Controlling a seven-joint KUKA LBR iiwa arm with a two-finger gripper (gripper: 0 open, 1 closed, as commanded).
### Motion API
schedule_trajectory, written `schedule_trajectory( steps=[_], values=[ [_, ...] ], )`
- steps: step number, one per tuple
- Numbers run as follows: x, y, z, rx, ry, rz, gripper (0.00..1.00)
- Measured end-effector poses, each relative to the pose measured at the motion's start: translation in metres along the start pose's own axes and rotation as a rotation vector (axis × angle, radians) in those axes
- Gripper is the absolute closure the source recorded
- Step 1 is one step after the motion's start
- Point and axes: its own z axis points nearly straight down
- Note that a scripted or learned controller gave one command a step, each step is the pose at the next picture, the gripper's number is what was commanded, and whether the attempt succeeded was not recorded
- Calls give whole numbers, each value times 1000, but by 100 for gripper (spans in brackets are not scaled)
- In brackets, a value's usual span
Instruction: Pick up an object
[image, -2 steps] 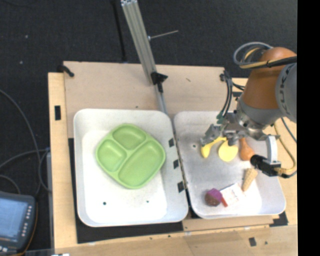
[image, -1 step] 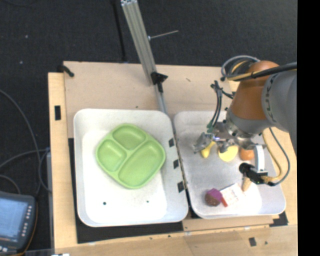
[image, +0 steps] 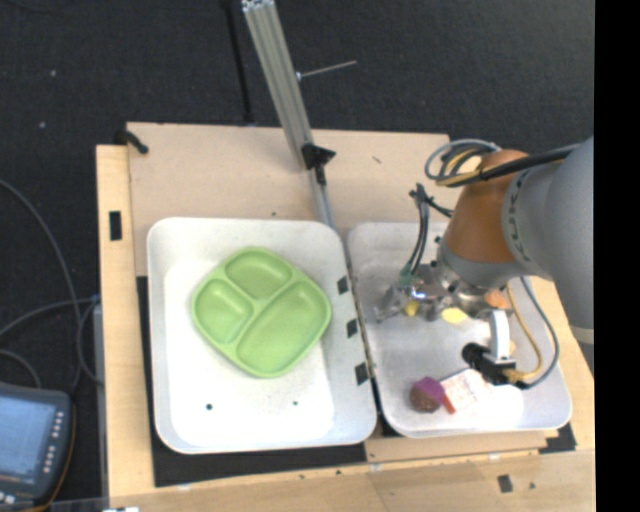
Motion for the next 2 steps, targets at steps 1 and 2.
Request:
schedule_trajectory(
  steps=[1,2],
  values=[
    [-1,2,-14,-8,0,5,100],
    [2,3,-78,-12,-1,-4,100]
  ],
)
